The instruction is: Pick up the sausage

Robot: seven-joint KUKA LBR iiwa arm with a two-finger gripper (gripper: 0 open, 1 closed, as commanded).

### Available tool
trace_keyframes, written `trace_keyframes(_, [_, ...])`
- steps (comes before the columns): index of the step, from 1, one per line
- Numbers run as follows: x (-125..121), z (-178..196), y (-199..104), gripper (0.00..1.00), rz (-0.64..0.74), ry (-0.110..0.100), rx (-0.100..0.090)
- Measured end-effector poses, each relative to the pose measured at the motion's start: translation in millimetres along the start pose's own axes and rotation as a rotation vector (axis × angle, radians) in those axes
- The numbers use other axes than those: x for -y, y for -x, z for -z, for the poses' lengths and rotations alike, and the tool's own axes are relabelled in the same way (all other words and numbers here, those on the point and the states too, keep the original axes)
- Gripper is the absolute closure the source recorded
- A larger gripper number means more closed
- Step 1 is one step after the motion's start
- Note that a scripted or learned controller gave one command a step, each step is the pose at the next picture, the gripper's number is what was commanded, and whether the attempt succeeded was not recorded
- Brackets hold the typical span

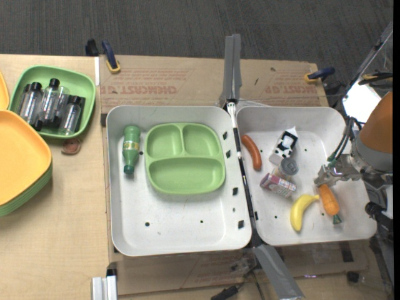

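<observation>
1. The sausage [252,151] lies in the right bin [312,230], close to that bin's left wall, running lengthwise from the far end towards the near end with a slight slant.
2. The gripper [329,175] sits at the opposite side of the same bin, low over the carrot [329,201] and just beside the banana [301,210]. Whether its jaws are spread or closed cannot be told from this slanted view; nothing can be made out between them.
3. To do the step well, the arm probably needs to rise clear first, then cross leftward over the small bottle [279,184] and the black-and-white carton [285,144] without brushing them.
4. Turn the wrist so the jaws close across the sausage's narrow width, not along its length.
5. Come down centred on its middle; the bin wall is near, so the finger on that side has little room.
6. The green plate [185,157] and green bottle [130,149] in the left bin [175,236] are out of the way.
</observation>
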State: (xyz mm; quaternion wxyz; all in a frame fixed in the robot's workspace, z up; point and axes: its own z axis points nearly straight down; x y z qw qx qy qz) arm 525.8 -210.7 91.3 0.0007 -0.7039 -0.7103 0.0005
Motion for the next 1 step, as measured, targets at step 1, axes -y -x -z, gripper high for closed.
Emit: trace_keyframes(1, [-4.6, 117.9, -51.5, 1.0, -0.205, 0.0, 0.001])
